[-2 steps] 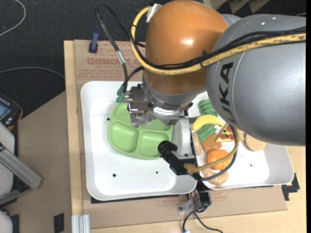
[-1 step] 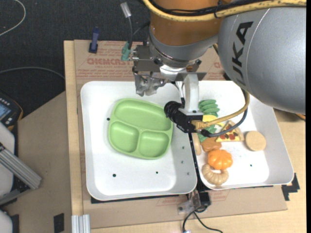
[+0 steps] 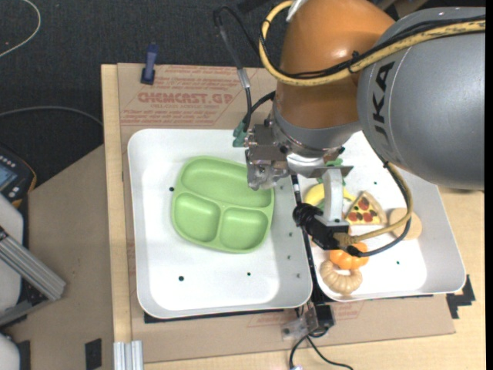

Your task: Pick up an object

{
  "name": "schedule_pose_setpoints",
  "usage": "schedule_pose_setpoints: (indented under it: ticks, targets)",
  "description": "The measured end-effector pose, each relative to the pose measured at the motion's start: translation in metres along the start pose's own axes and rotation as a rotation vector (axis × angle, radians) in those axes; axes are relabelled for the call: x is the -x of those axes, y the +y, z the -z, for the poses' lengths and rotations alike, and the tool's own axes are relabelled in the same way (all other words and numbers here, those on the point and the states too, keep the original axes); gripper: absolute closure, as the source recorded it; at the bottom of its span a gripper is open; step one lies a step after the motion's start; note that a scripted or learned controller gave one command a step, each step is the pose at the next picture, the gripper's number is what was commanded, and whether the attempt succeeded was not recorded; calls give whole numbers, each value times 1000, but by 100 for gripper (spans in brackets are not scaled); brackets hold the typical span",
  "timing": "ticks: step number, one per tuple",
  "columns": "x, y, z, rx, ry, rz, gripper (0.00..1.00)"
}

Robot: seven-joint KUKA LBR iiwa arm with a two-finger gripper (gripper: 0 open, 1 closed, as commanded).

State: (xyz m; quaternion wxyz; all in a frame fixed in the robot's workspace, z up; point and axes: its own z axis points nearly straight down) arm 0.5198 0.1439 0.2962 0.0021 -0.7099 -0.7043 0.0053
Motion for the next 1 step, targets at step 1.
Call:
schedule_pose_setpoints:
  ticks: [1]
  targets:
    - [-34, -43, 61, 15, 8, 13, 100]
